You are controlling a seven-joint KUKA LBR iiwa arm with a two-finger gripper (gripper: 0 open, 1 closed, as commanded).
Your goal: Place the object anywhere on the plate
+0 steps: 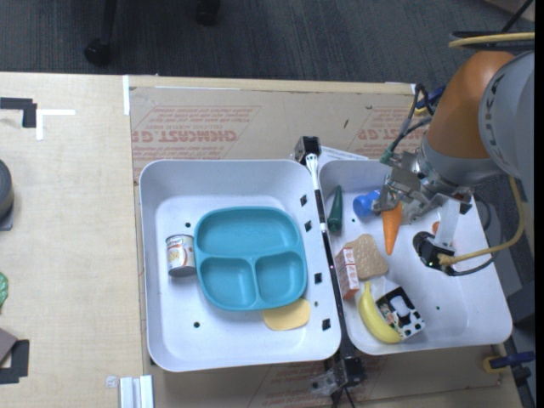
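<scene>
Over the right bin (476, 304), the gripper (396, 204) is closed on an orange carrot (390, 228), hanging point-down above the bin floor. The teal divided plate (251, 257) sits in the left bin (170, 321), well apart

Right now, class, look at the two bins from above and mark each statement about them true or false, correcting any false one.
1. The blue plate lies in the left bin. True.
2. A small can stands on the plate. False: it stands beside the plate's left edge, on the bin floor.
3. The gripper is over the right bin, at the carrot. True.
4. The banana lies on the plate. False: it lies in the right bin.
5. A yellow flat piece pokes out below the plate. True.
</scene>
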